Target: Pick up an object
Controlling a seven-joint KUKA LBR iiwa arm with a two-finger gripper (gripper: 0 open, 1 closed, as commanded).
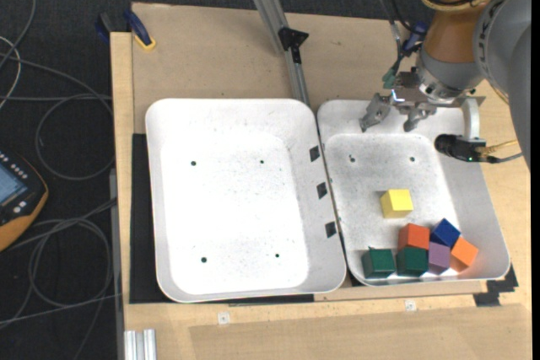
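My gripper (391, 119) hangs over the far edge of the right bin (472, 181), its two fingers spread apart and nothing between them. A yellow block (396, 202) lies alone in the middle of that bin, well below the gripper. Along the bin's near edge sits a cluster: two green blocks (380, 262) (413, 260), a red-orange block (414, 236), a blue block (445, 231), a purple block (440, 255) and an orange block (463, 250).
The left bin (228, 198) lies beside the right one, with small black clips (321, 190) along the shared rim. A slanted metal pole (270, 8) rises behind the bins. Cables and a handheld device (17, 194) lie on the floor at left.
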